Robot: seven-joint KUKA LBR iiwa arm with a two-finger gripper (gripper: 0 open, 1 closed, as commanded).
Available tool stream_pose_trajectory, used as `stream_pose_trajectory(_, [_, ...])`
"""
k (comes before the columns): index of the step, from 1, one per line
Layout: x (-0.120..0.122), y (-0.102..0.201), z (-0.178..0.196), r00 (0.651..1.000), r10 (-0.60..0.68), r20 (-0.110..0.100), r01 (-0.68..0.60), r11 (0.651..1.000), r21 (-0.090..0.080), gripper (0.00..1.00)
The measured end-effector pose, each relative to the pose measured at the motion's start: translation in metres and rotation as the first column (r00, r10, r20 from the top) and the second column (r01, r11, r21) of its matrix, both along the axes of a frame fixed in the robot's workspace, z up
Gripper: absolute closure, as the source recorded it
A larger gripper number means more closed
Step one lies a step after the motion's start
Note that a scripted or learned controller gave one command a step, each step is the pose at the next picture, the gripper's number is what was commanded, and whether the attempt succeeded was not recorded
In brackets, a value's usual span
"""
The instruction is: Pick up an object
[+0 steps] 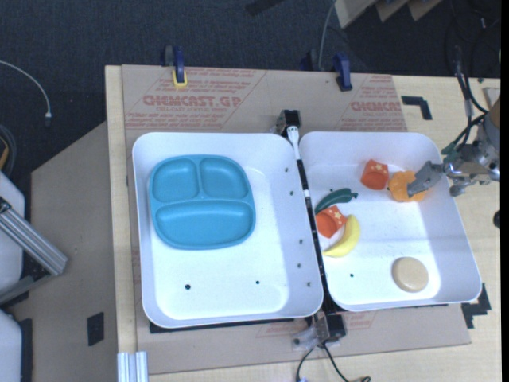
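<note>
Along the right bin's [465,253] far-right wall: grey two-finger gripper [423,180], low over a small orange plastic piece [406,188]; whether its fingers are spread or pressed together cannot be told. Just left: red-orange block [374,174]. Mid-bin: yellow banana [344,239] touching a red strawberry-like toy [328,222] and a dark green stem piece [335,199]. Near right: round tan disc [410,274]. Left bin [231,297]: blue divided plastic plate [203,201]. Likely risks: the wall blocking a finger, the piece skidding aside, the neighbouring block being nudged.
</note>
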State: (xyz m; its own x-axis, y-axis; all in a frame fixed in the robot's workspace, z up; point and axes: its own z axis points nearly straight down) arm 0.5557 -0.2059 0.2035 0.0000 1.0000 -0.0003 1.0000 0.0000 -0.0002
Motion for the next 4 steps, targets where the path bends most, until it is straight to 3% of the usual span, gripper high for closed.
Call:
stream_pose_trajectory(2, [-0.017,0.005,-0.105,1.000,0.000,-0.004,0.000,1.000,0.003,0.00])
stream_pose_trajectory(3, [-0.017,0.005,-0.120,1.000,0.000,-0.003,0.000,1.000,0.002,0.00])
stream_pose_trajectory(4, [-0.016,0.005,-0.108,1.000,0.000,0.001,0.000,1.000,0.000,1.00])
